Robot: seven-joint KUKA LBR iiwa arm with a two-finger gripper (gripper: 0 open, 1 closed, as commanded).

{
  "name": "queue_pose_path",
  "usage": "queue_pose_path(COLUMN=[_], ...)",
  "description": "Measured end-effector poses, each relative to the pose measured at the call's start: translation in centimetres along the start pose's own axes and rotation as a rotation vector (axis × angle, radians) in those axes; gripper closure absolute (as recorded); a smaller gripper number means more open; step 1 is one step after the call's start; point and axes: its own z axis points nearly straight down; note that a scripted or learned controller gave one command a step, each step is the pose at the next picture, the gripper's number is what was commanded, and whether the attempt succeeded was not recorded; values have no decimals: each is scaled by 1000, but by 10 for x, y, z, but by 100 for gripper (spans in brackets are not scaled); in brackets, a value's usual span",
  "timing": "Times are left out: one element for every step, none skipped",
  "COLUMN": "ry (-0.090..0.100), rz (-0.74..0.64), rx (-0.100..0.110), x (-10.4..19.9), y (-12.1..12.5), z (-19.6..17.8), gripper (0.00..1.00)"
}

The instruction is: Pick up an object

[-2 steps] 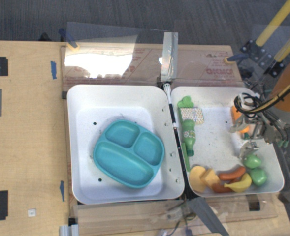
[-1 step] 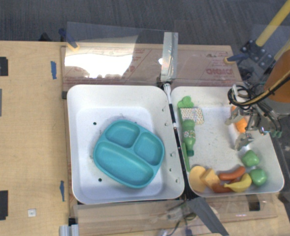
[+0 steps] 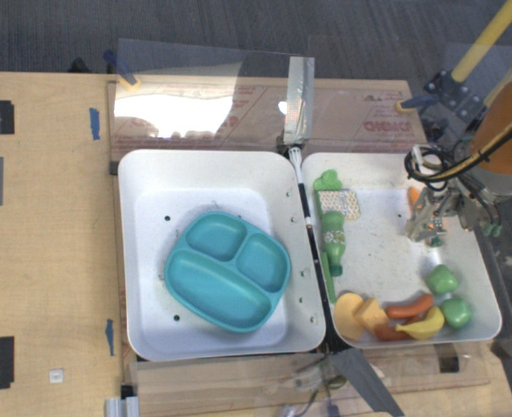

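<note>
My gripper (image 3: 428,226) hangs low over the right part of the right bin (image 3: 373,259), pointing down at bare bin floor. A small orange bit (image 3: 413,195) shows just left of the wrist. Toy food lies along the bin's front: two green round fruits (image 3: 442,279) (image 3: 456,312), a yellow banana (image 3: 425,324), a red-orange piece (image 3: 408,306) and an orange-yellow piece (image 3: 354,314). The nearest green fruit is a short way in front of the gripper. A green bottle-shaped toy (image 3: 330,228) and a patterned pad (image 3: 341,204) lie by the bin's left wall.
The left bin (image 3: 142,233) holds a teal divided plate (image 3: 229,272). A ridge (image 3: 306,224) separates the two bins. Cables and the arm's orange band (image 3: 503,120) stand over the right bin's far right corner. A clear sheet (image 3: 195,102) lies behind the bins.
</note>
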Motion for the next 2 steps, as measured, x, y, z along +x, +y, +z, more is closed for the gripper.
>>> queue_pose_path(ry=[16,6], rz=[363,537], rx=[-1,0], x=[-49,-53], y=[9,12], z=[16,-116], gripper=[100,100])
